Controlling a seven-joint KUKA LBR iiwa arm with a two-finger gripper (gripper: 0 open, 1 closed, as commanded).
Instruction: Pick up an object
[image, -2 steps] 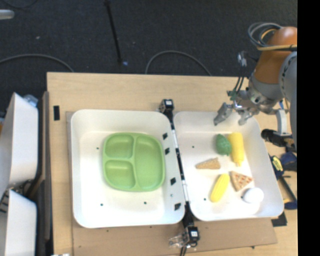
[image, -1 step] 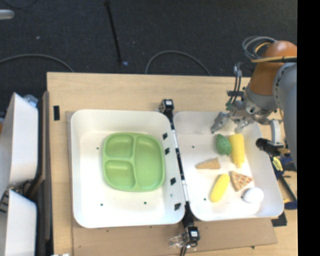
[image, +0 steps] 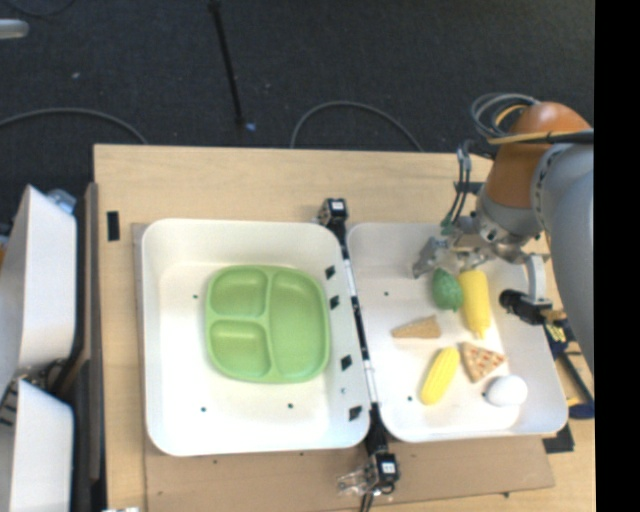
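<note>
Arm (image: 545, 170): grey body with orange band, reaching in from the right edge and bending down over the far part of the right bin (image: 385, 400); the wrist is pointing downward and slightly leftward.

Gripper (image: 447, 262): hanging low over the right bin's far half, just above the green object; whether it is apart or together cannot be told at this slant, and nothing is showing between its tips.

Green rounded object (image: 447, 290): lying in the right bin directly beneath the gripper, touching the upper corn cob.

Corn cob, upper (image: 476, 302): yellow, lying lengthwise just right of the green object.

Corn cob, lower (image: 439, 375): yellow, lying tilted nearer the front of the bin.

Tan wedge (image: 416, 328): resting between the green object and the lower cob.

Pizza slice (image: 483, 361): sitting just right of the lower cob.

White ball (image: 505, 390): sitting near the front right corner, just beside the pizza slice.

Left bin (image: 165, 400): carrying a green divided plate (image: 267, 322).

Desk (image: 220, 180): wooden, bearing both bins side by side
</note>
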